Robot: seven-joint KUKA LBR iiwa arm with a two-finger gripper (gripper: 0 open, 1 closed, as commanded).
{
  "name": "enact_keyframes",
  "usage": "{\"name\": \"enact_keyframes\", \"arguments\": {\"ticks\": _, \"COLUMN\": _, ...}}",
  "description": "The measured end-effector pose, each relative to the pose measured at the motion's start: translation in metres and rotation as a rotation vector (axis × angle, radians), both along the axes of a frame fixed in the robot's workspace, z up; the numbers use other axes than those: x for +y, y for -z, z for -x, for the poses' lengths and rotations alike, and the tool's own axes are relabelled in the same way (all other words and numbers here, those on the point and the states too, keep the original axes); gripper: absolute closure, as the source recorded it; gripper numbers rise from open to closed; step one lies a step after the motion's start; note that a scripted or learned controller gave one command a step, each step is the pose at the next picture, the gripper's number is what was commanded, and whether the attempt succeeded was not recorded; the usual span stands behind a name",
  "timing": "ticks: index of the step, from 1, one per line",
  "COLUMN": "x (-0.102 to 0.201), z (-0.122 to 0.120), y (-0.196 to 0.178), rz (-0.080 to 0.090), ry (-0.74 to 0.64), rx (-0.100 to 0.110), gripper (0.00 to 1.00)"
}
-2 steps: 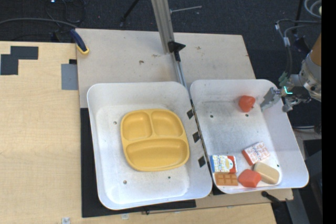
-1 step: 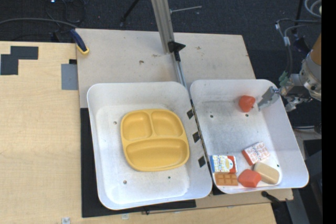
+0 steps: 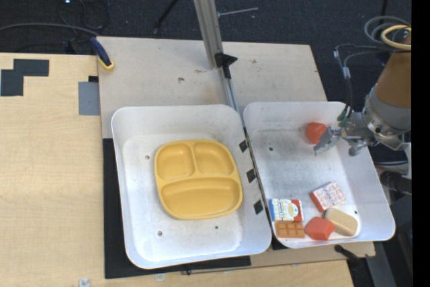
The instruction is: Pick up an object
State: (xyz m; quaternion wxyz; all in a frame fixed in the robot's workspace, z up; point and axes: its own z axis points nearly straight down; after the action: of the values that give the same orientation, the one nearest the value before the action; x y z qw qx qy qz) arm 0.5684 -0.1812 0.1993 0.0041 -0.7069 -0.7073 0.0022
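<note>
Waffle-like orange block [image 3: 291, 230] beside small carton [image 3: 286, 210], label unreadable.

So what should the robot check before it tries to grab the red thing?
1. Red thing out in the open, nothing lying on it: ok.
2. Claw close to the red thing: ok, it sits just right of it.
3. Red thing between the claw's fingers: not ok, it is beside them.
4. Claw open wide enough: cannot tell.
5. Other toys out of the way: ok, the little carton, waffle and pink packet lie at the right bin's near end.
6. Yellow plate out of the way: ok, it is in the left bin.
</note>
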Motion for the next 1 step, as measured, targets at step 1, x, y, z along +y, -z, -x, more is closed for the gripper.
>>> {"name": "enact_keyframes", "arguments": {"ticks": 1, "x": 0.0104, "z": 0.0027, "y": 0.0566, "rz": 0.0, "ry": 0.003, "rx": 0.0, "gripper": 0.0}}
